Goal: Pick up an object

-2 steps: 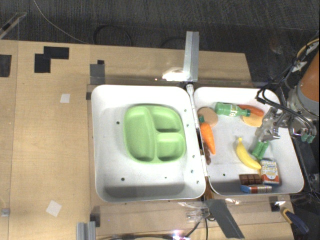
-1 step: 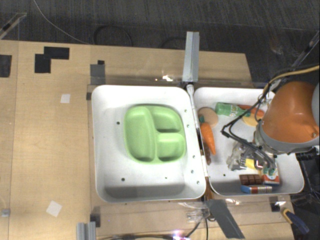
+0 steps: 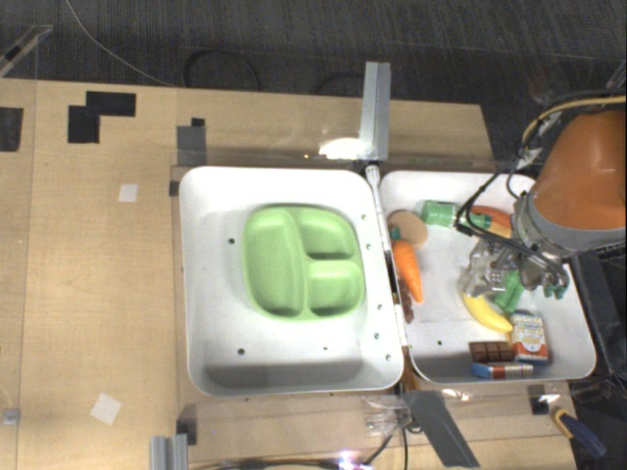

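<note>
1. The banana (image 3: pixel 487 312) is taken as the likeliest thing to be picked; it is seen in the right bin (image 3: pixel 441 355), lying directly under the gripper (image 3: pixel 493 274) and poking out on the gripper's near side.
2. The banana's long axis is judged to run slantwise, from its upper-left end close beneath the gripper down to its lower-right end beside the small carton (image 3: pixel 528 337).
3. The gripper is seen low over the banana, just above its upper end; whether contact is made cannot be told.
4. The state of the gripper cannot be told: the metal parts are blurred and crowded by green pieces around them.
5. Relative to the banana, the other things are placed thus: the carton just to its right and slightly nearer the camera; the chocolate bar (image 3: pixel 493 351) just below it; the carrot (image 3: pixel 409 270) to its left, lying lengthwise along the bin's left wall; the round brown item (image 3: pixel 410 228) above the carrot; the green bottle (image 3: pixel 443 213) further up and to the left.
6. The green divided plate (image 3: pixel 299 260) is seen well apart to the left, in the left bin (image 3: pixel 211 262).
7. A closing across the banana's short width is judged to be what the coming move calls for; the carton nearby could be nudged.
</note>
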